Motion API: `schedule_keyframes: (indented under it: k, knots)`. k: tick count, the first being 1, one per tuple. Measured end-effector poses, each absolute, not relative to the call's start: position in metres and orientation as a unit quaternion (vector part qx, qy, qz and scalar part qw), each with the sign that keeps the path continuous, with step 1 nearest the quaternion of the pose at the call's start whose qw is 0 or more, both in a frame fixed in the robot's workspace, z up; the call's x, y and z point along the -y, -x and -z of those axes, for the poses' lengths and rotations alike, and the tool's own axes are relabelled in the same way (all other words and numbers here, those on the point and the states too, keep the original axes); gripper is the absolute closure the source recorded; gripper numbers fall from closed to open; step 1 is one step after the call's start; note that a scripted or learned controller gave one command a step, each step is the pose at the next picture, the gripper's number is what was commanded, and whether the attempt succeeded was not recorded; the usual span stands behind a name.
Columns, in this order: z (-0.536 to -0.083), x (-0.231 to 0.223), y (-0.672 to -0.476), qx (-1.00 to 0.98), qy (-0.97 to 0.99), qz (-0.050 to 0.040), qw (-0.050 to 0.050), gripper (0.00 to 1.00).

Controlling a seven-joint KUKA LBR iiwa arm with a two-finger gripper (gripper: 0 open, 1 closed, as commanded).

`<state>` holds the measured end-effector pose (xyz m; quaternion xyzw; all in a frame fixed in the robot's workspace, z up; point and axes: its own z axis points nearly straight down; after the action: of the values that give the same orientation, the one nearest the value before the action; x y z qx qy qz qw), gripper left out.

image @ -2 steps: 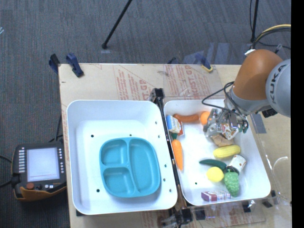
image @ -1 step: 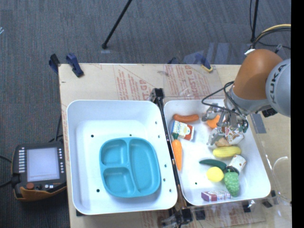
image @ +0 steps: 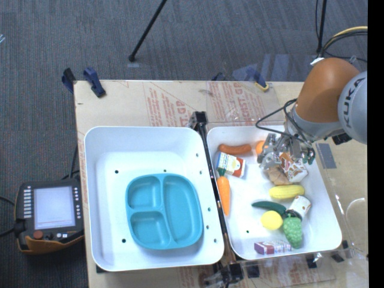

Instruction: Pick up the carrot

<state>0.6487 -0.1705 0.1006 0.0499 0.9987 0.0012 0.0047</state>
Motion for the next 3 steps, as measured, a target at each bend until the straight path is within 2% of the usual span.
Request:
schedule_keyframes:
  k: [1, 2, 3]
  knots:
    - [-0.088, 0.167, -0.612, -0.988, 0.155, -0.0013, 0.002, 1.00]
    - [-0.088, 0.167, -0.612, -0.988, 0.155, -0.0011, 0.002, 0.00]
    - [-0.089, 0.171, -0.646, -1.000, -0.011, -0.0011, 0.002, 0.00]
